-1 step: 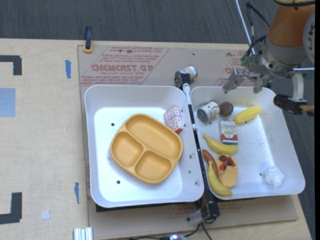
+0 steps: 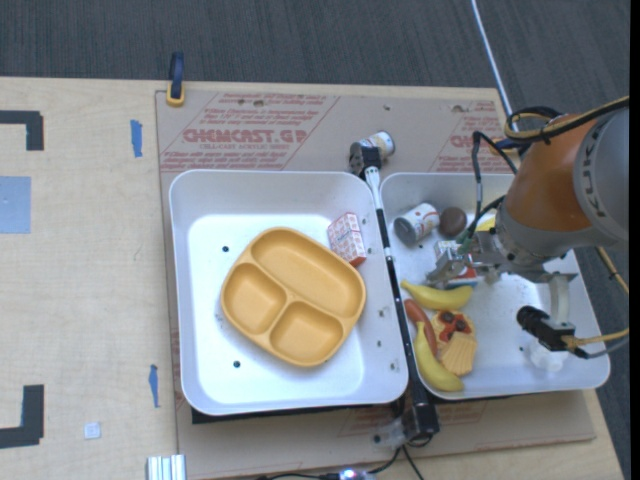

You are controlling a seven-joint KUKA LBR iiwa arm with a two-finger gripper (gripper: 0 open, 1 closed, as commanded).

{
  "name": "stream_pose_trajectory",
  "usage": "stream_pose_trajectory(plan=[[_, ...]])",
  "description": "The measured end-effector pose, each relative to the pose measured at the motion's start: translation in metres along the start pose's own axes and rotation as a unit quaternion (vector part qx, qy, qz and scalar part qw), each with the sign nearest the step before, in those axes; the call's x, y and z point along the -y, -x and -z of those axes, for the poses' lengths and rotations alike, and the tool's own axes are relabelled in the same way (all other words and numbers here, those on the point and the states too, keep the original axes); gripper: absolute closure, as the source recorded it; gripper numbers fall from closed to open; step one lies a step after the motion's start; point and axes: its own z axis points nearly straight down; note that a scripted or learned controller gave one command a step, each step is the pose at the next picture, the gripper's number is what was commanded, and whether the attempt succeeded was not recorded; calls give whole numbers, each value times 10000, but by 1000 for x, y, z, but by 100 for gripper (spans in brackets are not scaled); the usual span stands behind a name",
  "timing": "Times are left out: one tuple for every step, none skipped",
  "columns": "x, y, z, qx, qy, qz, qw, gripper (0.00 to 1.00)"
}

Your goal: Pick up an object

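My gripper (image 2: 456,266) hangs low in the right bin (image 2: 596,370), near its middle left. Just under it lies a yellow banana (image 2: 437,294), and I cannot tell whether they touch. A second banana (image 2: 432,363) curves along the bin's left wall toward the front. Between the two lie an orange carrot (image 2: 418,316), a small red piece (image 2: 455,323) and a tan ridged wafer (image 2: 460,351). Behind the gripper sit a silver can (image 2: 415,222) on its side and a brown ball (image 2: 453,220).
The left bin (image 2: 181,268) holds a yellow divided plate (image 2: 292,296) and a small red-and-white carton (image 2: 346,236) by its right wall. A small white lump (image 2: 547,360) lies at the right bin's front right. The arm covers the right bin's back right.
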Motion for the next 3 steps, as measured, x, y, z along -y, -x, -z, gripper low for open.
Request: stream_pose_trajectory(plan=[[-2, 0, 11, 6, 29, -7, 10000, 100], [27, -75, 99, -6, 5, 9, 10000, 100], [84, -78, 108, -7, -13, -1, 10000, 100]])
